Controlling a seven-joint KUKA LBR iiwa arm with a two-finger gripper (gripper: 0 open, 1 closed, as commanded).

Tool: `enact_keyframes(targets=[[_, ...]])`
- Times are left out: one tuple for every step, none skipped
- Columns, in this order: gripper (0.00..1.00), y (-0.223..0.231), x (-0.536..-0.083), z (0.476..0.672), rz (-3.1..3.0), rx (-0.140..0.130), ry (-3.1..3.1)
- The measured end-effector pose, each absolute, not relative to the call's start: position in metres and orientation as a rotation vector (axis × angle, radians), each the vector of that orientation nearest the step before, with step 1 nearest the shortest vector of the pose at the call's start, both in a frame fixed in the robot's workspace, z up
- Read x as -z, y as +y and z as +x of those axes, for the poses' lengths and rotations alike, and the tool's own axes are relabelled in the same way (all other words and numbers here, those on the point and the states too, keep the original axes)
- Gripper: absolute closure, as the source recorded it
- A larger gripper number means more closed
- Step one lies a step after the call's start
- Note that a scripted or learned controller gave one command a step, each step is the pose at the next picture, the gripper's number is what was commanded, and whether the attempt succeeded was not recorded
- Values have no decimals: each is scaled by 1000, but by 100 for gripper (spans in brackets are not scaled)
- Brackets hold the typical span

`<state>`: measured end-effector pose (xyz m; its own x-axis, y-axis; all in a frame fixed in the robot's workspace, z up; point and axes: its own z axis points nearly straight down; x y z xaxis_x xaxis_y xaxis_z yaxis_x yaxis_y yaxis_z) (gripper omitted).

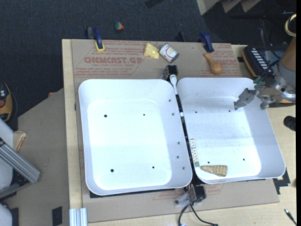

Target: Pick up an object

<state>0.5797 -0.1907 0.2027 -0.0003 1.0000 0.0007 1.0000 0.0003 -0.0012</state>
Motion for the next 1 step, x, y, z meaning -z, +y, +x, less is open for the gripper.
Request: enact_keyframes(targets=[[100, -191, -214, 580, -2221, 2, -2224]])
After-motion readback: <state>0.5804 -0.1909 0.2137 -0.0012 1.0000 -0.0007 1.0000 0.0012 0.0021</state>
